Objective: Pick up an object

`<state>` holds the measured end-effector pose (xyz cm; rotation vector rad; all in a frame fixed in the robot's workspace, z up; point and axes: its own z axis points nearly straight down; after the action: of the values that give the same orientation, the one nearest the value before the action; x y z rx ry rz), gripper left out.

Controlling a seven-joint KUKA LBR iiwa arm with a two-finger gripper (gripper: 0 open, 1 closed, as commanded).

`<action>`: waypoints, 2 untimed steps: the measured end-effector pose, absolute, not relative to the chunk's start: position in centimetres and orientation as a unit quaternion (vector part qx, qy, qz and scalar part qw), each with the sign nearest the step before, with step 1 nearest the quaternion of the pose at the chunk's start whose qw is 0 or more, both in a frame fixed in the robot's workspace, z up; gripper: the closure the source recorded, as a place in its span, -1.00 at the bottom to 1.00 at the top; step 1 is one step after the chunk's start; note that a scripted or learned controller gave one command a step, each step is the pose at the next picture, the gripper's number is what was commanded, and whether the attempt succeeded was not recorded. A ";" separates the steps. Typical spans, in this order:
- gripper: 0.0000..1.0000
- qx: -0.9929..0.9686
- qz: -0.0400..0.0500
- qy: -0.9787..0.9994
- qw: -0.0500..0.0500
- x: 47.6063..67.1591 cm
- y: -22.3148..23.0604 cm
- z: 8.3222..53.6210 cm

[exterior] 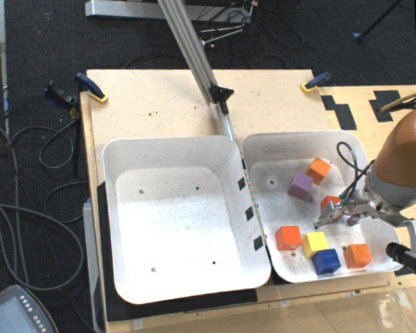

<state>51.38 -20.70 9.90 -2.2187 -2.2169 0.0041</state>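
1. The gripper (333, 213) hangs low over the right bin (346, 142), its arm (402, 162) reaching in from the right edge.
2. A small red-orange block (328, 202) sits right at the fingertips; whether it lies between the fingers or just beside them cannot be told, and the state of the jaws cannot be told either.
3. 6 other blocks lie in the same bin: an orange cube (319, 168) and a purple cube (301, 185) toward the far side, well clear of the gripper; a red-orange cube (288, 237), a yellow cube (314, 244), a blue cube (326, 261) and another orange cube (357, 255) along the near side.
4. The yellow and blue cubes touch.
5. The left bin (120, 222) adjoins the right one.
6. Both bins rest on a pale wooden board (155, 95) with clamps (91, 87) at its far corners.
7. Dark carpet with cables (29, 206) surrounds the bench.
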 end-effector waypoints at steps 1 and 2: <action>1.00 -0.708 0.000 -0.707 -0.001 51.6 -20.8 11.3; 1.00 -0.706 -0.002 -0.708 -0.004 51.9 -20.4 17.6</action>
<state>51.88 -20.44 17.55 -2.2230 -2.2299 -0.0048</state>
